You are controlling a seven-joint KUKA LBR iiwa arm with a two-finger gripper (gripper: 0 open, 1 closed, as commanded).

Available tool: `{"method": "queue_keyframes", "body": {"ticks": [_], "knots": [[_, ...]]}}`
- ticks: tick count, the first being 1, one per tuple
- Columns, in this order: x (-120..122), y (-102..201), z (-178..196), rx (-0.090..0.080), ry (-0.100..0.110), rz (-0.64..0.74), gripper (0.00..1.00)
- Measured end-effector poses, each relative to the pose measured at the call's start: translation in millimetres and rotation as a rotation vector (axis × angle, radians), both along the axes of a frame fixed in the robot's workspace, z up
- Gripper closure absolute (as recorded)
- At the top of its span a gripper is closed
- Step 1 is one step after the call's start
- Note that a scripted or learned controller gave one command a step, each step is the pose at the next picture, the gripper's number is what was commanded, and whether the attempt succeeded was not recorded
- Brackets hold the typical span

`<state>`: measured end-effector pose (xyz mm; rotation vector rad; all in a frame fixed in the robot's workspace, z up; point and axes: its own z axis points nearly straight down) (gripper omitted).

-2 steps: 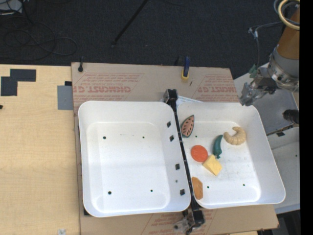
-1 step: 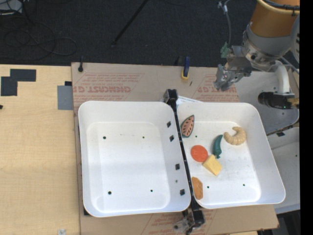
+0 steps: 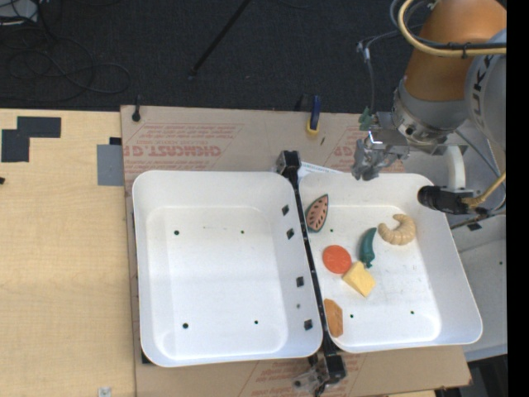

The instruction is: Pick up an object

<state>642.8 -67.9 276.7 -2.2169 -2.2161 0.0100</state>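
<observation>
Dark carpet with loose cables is lying behind the desk [image 3: 58, 222], whose pale wood is showing at the left. Brown cardboard [image 3: 215, 143] is spread under two white bins set side by side, their inner rims meeting along a black clip strip [image 3: 299, 251].

The left bin [image 3: 157, 222] is offering a wide bare floor, bounded by its raised rim on all sides.

The right bin [image 3: 450, 304] is holding six things, all crowded toward its left half. A watermelon slice [image 3: 317, 213] is lying just beside the strip near the far rim. A red disc [image 3: 336, 259] is sitting near the middle, with a yellow wedge [image 3: 359, 280] touching or nearly touching it on the near side. A green pepper [image 3: 367, 246] is lying just right of the disc, and a croissant [image 3: 397, 230] is resting beside that. An orange piece [image 3: 332, 316] is pressed against the strip near the front rim. Open floor is being left along the right and near-right parts of this bin.

The arm [image 3: 450, 48] is reaching in from the right, and the gripper [image 3: 366, 165] is hanging over the far rim of the right bin, well apart from every object. Nothing is being held. Whether the gripper is spread or closed cannot be told.
</observation>
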Motion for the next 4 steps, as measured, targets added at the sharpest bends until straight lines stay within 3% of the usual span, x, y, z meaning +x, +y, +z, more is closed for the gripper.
{"method": "queue_keyframes", "body": {"ticks": [1,2,3,4], "knots": [[0,-27,-37,-0.001,-0.002,-0.001,1.0],[2,13,70,0.0,-0.018,0.005,1.0],[-1,4,-21,0.0,0.002,-0.001,1.0],[0,-32,-64,-0.001,-0.003,-0.001,1.0]]}}
